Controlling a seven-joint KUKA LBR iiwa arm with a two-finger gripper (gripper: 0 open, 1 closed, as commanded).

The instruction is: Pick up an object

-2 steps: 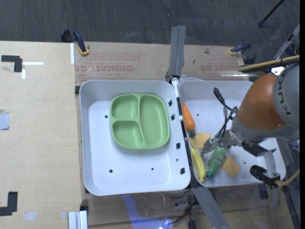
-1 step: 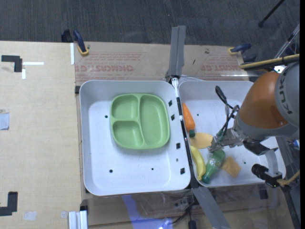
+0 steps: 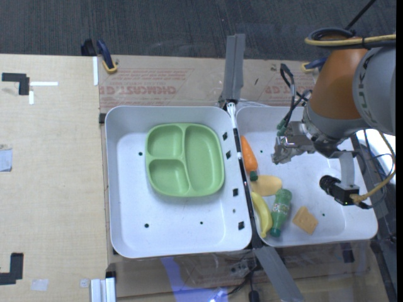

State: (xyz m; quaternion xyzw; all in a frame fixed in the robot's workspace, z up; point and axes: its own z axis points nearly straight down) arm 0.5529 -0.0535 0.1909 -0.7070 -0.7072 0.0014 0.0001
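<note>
Carrot [image 3: 249, 155] lies near the raised, empty tool [image 3: 283, 152].

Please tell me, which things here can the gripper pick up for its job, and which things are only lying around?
For the job, all in the right bin:
gripper
carrot
lemon
banana
green bottle
sponge

Lying about:
green plate in the left bin
clamp

Faint red print on cardboard

A cardboard sheet [image 3: 165, 80] is lying behind the bins at upper centre, showing red lettering upside down; it is reading roughly as "CHEMICAL GR", though blurred.
</note>
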